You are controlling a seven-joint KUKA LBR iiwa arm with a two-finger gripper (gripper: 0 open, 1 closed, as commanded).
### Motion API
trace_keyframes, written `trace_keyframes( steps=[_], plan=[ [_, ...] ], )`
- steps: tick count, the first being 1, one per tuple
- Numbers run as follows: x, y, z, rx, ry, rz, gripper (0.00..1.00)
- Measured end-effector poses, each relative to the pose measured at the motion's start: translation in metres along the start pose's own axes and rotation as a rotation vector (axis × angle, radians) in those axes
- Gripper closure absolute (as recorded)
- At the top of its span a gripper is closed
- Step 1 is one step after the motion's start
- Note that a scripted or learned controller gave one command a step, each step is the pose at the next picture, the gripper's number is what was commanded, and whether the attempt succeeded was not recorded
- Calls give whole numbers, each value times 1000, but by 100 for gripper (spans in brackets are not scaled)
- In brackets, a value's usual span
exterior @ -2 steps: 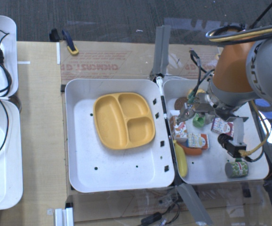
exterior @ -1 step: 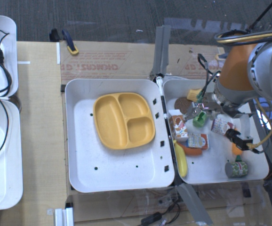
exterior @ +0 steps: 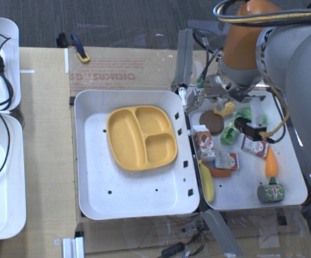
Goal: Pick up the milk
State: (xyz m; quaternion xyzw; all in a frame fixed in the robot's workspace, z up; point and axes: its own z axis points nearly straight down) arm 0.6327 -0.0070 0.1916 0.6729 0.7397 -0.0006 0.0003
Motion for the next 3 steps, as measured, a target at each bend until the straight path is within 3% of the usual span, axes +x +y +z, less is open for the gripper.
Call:
trace_keyframes(
  steps=[1,2,3],
  plan=[
    [-29,-56,1,2,0,14,0],
    [-25,-73,1,3,0,-10,0],
    [-20,-71,1,2,0,9,0]
  ],
)
